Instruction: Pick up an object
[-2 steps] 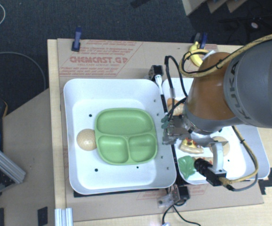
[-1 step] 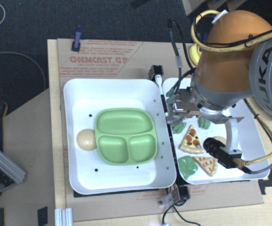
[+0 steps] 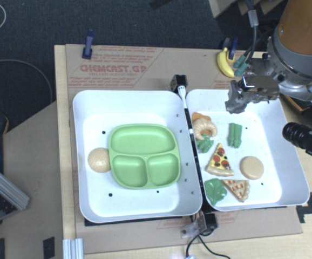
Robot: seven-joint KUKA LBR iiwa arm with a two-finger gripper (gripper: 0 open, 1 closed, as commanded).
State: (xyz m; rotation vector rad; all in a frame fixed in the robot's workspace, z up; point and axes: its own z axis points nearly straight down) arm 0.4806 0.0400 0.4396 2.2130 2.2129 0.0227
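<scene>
Jaws (image 3: 237, 106) hang over the far edge of the right bin (image 3: 285, 198), dark and foreshortened; cannot tell whether apart or together, nothing visibly between them. Just below them in that bin: green pickle (image 3: 235, 134), croissant (image 3: 204, 127), pizza slice (image 3: 219, 161), round cookie (image 3: 251, 167), waffle wedge (image 3: 237, 188), green leaf piece (image 3: 216, 189). Left bin (image 3: 86, 112) carries a green divided tray (image 3: 144, 155) with a tan bun (image 3: 99, 159) touching its left side. Banana (image 3: 225, 62) lies on the surface (image 3: 64, 144) beyond the right bin. Surface lettering reads "CHEMCAST GP".
</scene>
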